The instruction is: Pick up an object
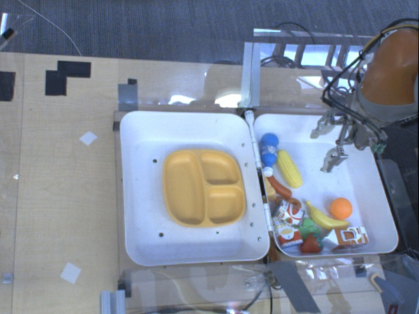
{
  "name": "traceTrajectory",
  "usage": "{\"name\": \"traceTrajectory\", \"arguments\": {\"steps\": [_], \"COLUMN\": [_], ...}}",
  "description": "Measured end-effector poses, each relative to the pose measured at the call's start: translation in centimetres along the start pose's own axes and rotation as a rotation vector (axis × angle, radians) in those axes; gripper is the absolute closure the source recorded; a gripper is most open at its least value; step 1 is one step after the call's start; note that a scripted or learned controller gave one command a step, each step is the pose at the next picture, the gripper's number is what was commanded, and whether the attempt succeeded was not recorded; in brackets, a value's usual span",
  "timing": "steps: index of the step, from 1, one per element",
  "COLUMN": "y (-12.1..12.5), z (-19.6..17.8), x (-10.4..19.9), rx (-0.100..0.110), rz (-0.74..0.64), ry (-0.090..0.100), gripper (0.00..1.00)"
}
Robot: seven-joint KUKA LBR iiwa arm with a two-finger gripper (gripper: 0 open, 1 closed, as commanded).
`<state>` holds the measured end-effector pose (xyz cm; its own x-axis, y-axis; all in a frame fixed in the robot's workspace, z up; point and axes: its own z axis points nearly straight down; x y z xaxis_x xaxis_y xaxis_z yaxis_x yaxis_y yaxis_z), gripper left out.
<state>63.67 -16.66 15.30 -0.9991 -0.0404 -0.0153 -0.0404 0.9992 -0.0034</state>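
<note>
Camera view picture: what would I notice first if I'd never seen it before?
Probably the big yellow divided plate, alone in the middle of the left bin. Next, the colourful toy food piled along the right bin's left and near sides: corn, a banana, an orange. The gripper hangs over that bin's far part, holding nothing.

Yellow tray (pixel 203 188); orange ball (pixel 340 208); blue ball (pixel 269 140); white bins (pixel 141 175).
</note>
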Motion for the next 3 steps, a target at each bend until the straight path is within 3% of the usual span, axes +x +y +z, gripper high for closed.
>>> {"name": "traceTrajectory", "arguments": {"steps": [1, 2, 3], "y": [-1.6, -3.6, -3.5], "z": [6.4, 2.7, 6.4], "x": [3.5, 5.0, 7.7], "rx": [-0.001, 0.001, 0.002], "rz": [0.272, 0.573, 1.141], "ry": [0.003, 0.005, 0.005], "gripper": [0.00, 0.00, 0.00]}}
